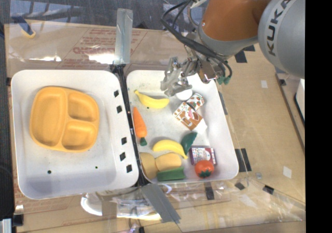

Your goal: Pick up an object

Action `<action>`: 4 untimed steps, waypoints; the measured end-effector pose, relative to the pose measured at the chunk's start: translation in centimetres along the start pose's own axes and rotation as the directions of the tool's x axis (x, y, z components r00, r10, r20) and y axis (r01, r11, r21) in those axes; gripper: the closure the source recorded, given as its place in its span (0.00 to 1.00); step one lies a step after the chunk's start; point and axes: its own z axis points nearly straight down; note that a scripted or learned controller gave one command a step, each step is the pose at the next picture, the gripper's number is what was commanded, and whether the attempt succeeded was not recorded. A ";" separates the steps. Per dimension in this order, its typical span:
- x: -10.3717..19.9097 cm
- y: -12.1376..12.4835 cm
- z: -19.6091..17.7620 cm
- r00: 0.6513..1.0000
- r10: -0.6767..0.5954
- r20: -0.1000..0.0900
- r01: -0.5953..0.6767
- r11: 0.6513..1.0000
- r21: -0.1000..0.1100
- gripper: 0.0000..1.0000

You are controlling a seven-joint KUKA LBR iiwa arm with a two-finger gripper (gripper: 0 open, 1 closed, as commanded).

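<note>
A: Where was the gripper (174, 82) at that moment?

B: It hung over the far end of the right bin (224, 123), just above a banana (152, 100) lying near that bin's far left corner. The arm (244, 9) reached in from the right, its orange band plain to see.

A: Were its fingers wide or narrow?

B: I could not tell; the metal parts blurred together, and nothing showed between them.

A: And the things to pick from?

B: All in the right bin. A carrot (139, 124) lay along the left wall, a small printed carton (189, 112) sat just right of the banana, and a green pepper (188, 139) lay nearer the middle. At the near end were a second banana (169, 147), a tomato (204, 168) and a purple box (202, 153).

A: The left bin (26, 175)?

B: It held a yellow divided plate (64, 118).
</note>
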 end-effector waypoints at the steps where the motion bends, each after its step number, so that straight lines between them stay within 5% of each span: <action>1: 8.2 5.9 3.4 0.998 0.064 -0.005 -0.064 0.998 -0.002 1.00; 2: 4.5 2.7 0.4 0.949 0.314 -0.003 -0.314 0.949 0.000 1.00; 3: -4.4 -1.6 0.9 0.983 0.184 -0.006 -0.184 0.983 -0.001 1.00; 4: -0.8 -8.8 -3.1 0.999 -0.048 -0.002 0.048 0.999 0.000 1.00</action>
